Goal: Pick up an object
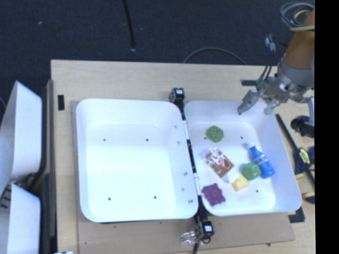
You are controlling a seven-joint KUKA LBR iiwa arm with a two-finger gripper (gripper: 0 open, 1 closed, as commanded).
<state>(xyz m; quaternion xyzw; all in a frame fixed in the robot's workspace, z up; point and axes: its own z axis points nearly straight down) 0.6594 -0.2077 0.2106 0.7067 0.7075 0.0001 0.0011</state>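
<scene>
Camera view shows me the gripper [258, 103] with fingers apart and nothing in them, above the right bin's [280, 194] far edge, ready to reach the toys.

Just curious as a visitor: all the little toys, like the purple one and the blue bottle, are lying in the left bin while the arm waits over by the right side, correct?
Not quite. The camera view shows the purple toy, the blue bottle and the other small things lying in the right bin, not the left one. The rest holds: the arm's tool hangs by the right side, above that bin's far edge.
</scene>
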